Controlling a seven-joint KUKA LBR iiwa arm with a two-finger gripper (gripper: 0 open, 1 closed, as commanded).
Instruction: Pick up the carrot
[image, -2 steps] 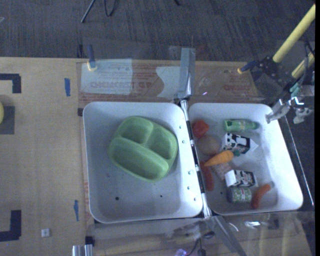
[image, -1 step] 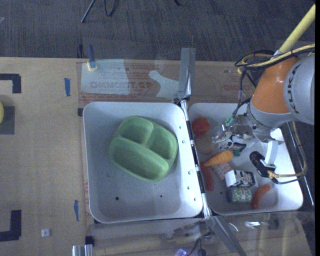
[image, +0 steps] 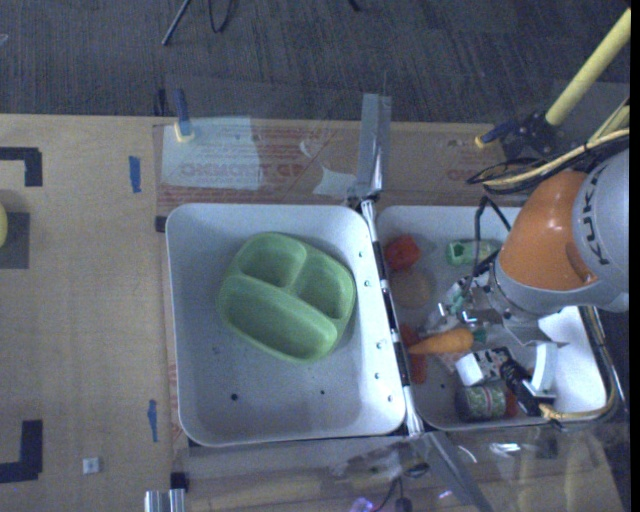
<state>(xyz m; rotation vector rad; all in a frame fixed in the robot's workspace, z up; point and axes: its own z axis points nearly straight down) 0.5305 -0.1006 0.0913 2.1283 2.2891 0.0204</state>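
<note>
From my station I see the end effector (image: 468, 312) low in the right bin (image: 580, 375), under the grey wrist with its orange band, and I cannot tell whether it is wide, narrow or gripping anything, since the wrist and clutter hide its tips. The carrot (image: 443, 342) lies just below and slightly left of the end effector, very close to it, though I cannot tell if they touch. Its long axis runs nearly level across the view, tilted a little: the thicker end sits nearer the end effector on the right, and the narrower end points left toward the wall between the bins. I judge it a light, stiff toy, smooth and rounded, so it may roll or squirt out of a poor pinch. I would take it across the thick middle, closing square to its length. A red tomato-like item (image: 402, 252) sits up and left; a small can (image: 482, 402) lies below. The green divided plate (image: 288, 296) rests far left in the other bin (image: 200, 400).
</note>
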